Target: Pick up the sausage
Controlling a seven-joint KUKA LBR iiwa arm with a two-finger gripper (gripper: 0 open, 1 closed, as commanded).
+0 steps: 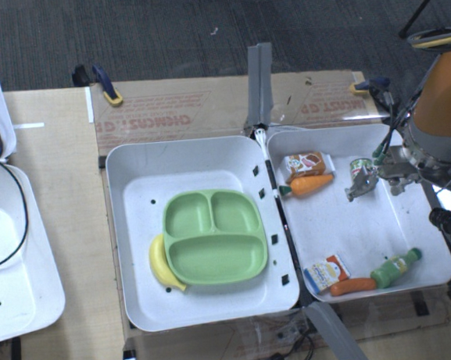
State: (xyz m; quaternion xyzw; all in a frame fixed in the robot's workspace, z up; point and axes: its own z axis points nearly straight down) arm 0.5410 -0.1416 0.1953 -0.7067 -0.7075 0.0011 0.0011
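Note:
The sausage (352,286), a short orange-red link, lies near the front wall of the right bin (371,225), between a small printed packet (326,272) and a green bottle (394,269). My gripper (379,184) hovers over the back right part of that bin, well behind the sausage. It is open, its two metal fingers (359,183) apart with nothing between them. The grey arm with its orange band (439,106) comes in from the right.
An orange carrot (312,183) and a snack packet (306,163) lie at the back left of the right bin. The left bin (131,223) holds a green divided plate (215,236) with a banana (162,265) beside it.

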